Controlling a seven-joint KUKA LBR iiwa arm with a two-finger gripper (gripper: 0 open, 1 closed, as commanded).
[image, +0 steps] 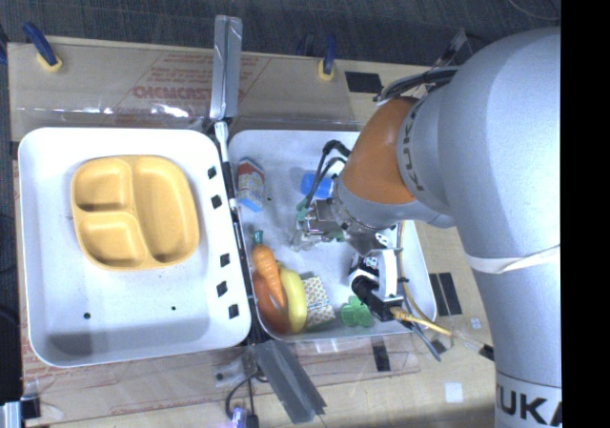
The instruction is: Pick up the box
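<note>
The grey arm's hand (310, 223) is lowered mid-right bin (286, 145); its opening cannot be told. A small blue box (317, 185) lies just beyond, toward the far edge. Centring above it is advised.

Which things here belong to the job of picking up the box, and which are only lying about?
For the job:
- pincer, low in the right bin
- a box, which I cannot identify with certainty among the clutter

Lying about:
- yellow divided plate in the left bin
- carrot
- banana
- small bottle
- green toy
</note>
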